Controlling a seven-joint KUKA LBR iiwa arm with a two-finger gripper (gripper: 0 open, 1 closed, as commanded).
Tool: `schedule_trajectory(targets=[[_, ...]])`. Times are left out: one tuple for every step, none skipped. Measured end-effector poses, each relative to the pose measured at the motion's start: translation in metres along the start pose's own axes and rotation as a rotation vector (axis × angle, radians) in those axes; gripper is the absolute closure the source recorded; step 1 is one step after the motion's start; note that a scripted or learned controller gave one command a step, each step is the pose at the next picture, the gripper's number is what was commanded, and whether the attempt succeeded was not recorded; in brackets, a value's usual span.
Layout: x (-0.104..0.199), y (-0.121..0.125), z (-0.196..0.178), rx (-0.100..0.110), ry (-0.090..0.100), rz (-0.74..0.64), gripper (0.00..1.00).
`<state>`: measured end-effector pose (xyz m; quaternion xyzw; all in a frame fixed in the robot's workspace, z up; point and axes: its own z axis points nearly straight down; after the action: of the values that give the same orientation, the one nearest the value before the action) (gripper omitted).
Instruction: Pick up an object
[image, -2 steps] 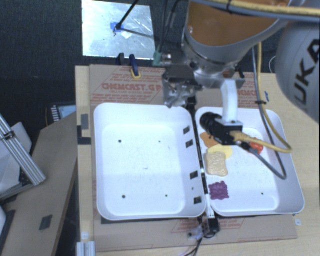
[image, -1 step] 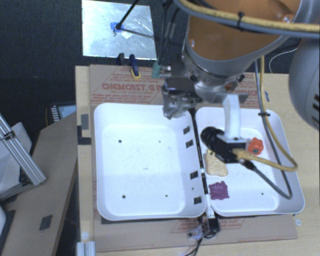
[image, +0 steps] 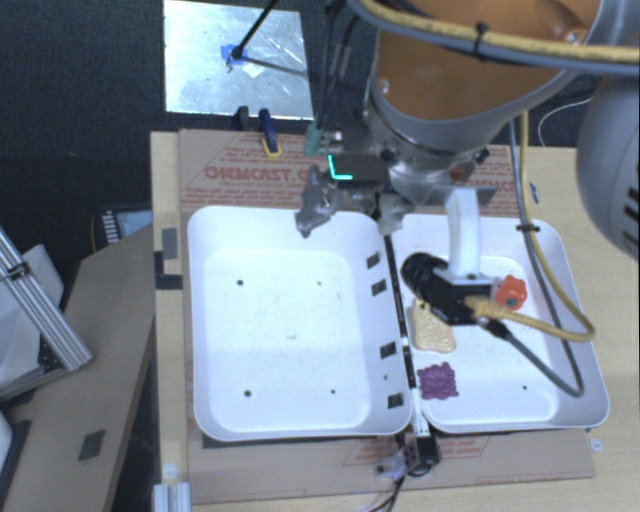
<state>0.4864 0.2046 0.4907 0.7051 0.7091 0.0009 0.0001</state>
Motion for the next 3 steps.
schedule_trajectory(targets=[[0.000, 0.000, -0.012, -0.003, 0.002, -0.005, 1.00], [0.000, 0.000, -0.011, -0.002, 0.001, -0.006, 0.00], [0.001, 0.001, -0.022, -0.004, 0.003, -0.011, 1.00]])
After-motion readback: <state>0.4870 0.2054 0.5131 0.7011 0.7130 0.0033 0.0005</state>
